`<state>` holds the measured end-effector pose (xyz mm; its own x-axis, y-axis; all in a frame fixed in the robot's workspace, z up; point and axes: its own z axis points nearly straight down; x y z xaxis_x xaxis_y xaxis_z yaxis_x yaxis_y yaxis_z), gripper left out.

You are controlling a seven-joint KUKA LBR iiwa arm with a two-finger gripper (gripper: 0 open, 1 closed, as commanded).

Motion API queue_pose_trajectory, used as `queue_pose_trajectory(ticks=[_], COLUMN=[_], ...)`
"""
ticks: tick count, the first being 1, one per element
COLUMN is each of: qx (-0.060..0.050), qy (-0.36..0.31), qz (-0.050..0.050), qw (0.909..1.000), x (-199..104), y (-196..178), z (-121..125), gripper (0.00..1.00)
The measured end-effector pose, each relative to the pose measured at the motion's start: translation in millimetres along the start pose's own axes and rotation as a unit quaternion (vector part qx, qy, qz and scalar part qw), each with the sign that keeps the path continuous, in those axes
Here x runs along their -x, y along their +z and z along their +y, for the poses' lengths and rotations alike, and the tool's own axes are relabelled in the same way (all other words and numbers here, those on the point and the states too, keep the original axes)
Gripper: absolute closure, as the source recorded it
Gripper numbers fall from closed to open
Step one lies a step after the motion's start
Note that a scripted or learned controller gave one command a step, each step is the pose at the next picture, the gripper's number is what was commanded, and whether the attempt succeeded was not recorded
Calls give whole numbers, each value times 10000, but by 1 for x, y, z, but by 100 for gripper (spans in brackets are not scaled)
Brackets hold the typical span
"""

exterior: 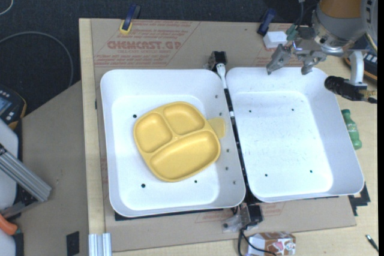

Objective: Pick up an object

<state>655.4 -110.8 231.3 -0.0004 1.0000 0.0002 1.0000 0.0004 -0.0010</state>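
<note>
At the left of the bench we see the left bin (114, 129), a shallow white tray with rounded corners. Inside it lies a yellow divided plate (176, 141), flat on the bin floor and turned at a slant. The plate has three compartments: two small ones toward the far side and one long one toward the near side. We note a small yellow tab (217, 127) showing just beside the plate's right edge, close to the bin's right wall; we cannot tell whether it is part of the plate or a separate item.

Between the two bins we see a black clamp (218, 59) at the far end of the seam and another clip (252, 213) at the near end.

To the right we see the right bin (324, 177), with only small dark specks on its white floor.

At the upper right, the gripper (291, 62) hangs over the far rim of the right bin, well apart from the plate. Its two fingers (276, 61) are spread, with nothing between them. Above it we see the arm's orange band (345, 0).

A green object (352, 128) lies on the bench just outside the right bin's right wall.
</note>
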Motion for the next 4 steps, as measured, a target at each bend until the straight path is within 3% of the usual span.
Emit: queue_pose_trajectory(ticks=[1, 2, 3, 4], qx=[47, 67, 57, 31], qy=[-37, -62, -48, -9], qz=[7, 23, 28, 3], qw=[10000, 10000, 10000, 10000], x=[-66, -174, -224, -220], y=[-83, -172, -251, -256], z=[-46, -102, -179, -175], gripper=[0, 0, 0, 100])
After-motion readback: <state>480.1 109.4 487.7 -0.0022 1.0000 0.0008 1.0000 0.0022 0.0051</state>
